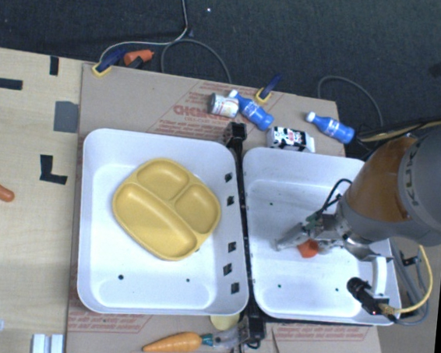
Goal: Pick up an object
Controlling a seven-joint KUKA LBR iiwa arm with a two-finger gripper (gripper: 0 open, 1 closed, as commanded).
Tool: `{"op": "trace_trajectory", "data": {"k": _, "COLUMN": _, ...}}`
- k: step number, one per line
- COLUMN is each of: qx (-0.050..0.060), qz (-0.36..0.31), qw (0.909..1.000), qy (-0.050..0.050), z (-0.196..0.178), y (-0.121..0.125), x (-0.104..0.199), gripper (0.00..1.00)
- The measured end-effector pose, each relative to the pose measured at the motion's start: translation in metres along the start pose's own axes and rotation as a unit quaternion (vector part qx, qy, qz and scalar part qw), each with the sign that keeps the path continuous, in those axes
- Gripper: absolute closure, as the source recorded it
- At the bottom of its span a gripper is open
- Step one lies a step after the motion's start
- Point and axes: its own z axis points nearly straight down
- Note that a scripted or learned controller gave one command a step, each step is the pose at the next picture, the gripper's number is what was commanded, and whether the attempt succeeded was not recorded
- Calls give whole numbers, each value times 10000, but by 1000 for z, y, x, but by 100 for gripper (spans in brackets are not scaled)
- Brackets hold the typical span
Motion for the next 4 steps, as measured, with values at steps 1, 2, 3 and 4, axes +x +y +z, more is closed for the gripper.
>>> {"op": "trace_trajectory", "data": {"k": 1, "qx": -24, "qz": 1, "qw": 10000, "qy": -7, "z": -11, "y": 1, "x": -1, "gripper": 100}}
{"op": "trace_trajectory", "data": {"k": 2, "qx": -20, "qz": 1, "qw": 10000, "qy": -5, "z": -10, "y": 1, "x": 0, "gripper": 0}}
{"op": "trace_trajectory", "data": {"k": 3, "qx": 3, "qz": -5, "qw": 10000, "qy": 27, "z": 0, "y": -11, "x": -34, "gripper": 0}}
{"op": "trace_trajectory", "data": {"k": 4, "qx": -7, "qz": -26, "qw": 10000, "qy": 7, "z": 0, "y": 58, "x": -6, "gripper": 0}}
